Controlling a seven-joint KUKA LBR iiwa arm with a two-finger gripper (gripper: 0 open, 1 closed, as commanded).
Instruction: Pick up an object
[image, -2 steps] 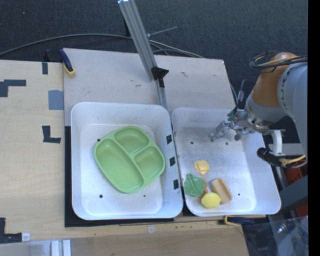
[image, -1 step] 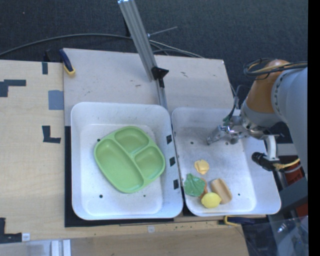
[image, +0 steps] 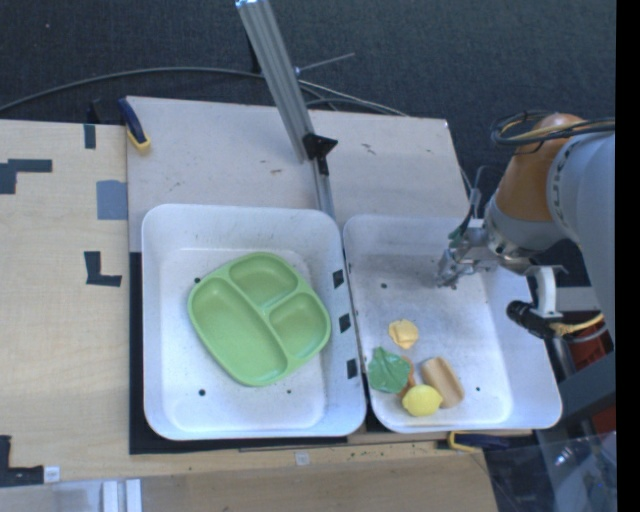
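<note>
Nearest the front of the right shallow white bin (image: 520, 400), a little pile of toy food can be seen: a round yellow plastic lemon (image: 422, 401), a tan hot-dog-shaped piece (image: 443, 380), a green leafy piece (image: 388, 371), and a small pale-yellow chunk (image: 403, 333) just behind them. The left shallow white bin (image: 160, 300) is occupied by a light-green three-compartment plastic plate (image: 260, 317), lying flat. Further back in the right bin, the gripper (image: 452, 268) is seen low over bare floor, well apart from the pile, nothing visible between its fingers, and open or closed can't really be told.
</note>
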